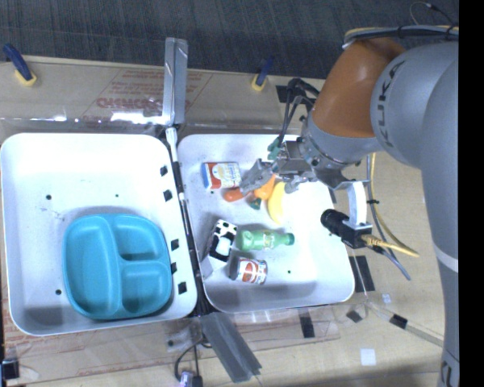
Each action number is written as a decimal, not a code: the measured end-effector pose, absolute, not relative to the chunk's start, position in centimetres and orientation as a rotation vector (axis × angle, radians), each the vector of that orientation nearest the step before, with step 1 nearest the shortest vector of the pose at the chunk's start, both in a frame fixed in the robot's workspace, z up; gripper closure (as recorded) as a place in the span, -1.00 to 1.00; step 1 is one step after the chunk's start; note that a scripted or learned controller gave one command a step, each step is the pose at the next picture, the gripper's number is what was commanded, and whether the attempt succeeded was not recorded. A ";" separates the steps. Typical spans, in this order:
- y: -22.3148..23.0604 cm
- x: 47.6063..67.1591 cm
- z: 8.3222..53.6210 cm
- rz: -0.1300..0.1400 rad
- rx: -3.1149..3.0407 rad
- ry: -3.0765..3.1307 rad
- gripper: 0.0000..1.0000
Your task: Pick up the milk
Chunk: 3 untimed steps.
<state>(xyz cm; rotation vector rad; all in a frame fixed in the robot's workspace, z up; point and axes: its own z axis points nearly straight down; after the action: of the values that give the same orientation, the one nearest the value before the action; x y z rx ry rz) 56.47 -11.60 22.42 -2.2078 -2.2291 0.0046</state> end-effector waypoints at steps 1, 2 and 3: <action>-9.3 53.9 9.7 0.004 -2.139 -2.297 -1.00; -9.0 58.9 19.1 0.003 -2.396 -2.031 -1.00; -9.6 51.7 9.3 -0.003 -2.369 -2.060 -1.00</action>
<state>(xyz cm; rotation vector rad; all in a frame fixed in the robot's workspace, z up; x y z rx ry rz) 51.71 -9.63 9.33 -2.3689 -2.0597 -0.0026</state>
